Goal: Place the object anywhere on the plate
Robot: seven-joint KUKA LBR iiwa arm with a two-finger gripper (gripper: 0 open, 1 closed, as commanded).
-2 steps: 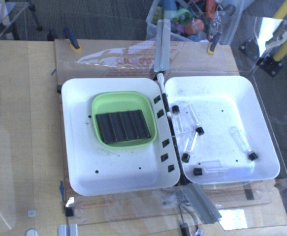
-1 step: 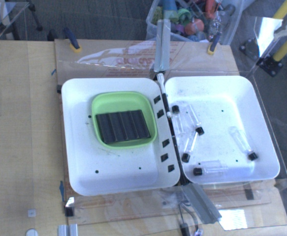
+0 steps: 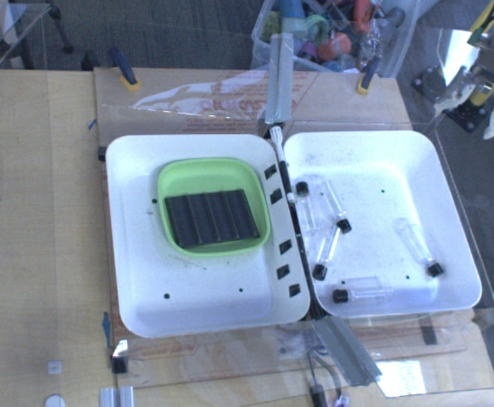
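A grey metal bracket [image 3: 346, 354] lies at the near edge of the wooden bench [image 3: 35, 227], tilted, with a white label [image 3: 403, 377] just beside it on its right. Behind them sit the two white bins, touching along their shared edge, where a row of small black tabs [image 3: 284, 246] runs from back to front.

The left bin [image 3: 136, 295] is smooth, shallow and round-cornered. In it rests the plate [image 3: 172, 181], a lime-green dish, squarish with soft corners and a raised rim. The slab [image 3: 211, 217], dark, matte and ribbed in parallel bars, lies flat inside the plate and covers most of its floor, turned slightly off square. Nothing rests on top of it.

The right bin [image 3: 450, 287] holds several clear tubes with black caps, scattered and lying on their sides. Two tubes [image 3: 331, 203] cross near the divider, one tube [image 3: 367, 292] lies along the near wall, and another tube [image 3: 414, 242] lies well apart toward the right wall. Fine dark specks dot the floor of this bin.

At the back, a grey bar [image 3: 279, 79] stands upright above the seam between the bins. A crinkled clear sheet [image 3: 204, 100] lies behind the left bin. A clear crate [image 3: 340, 11] of mixed coloured items stands behind the bar.

Whether the claw is apart or together cannot be told.
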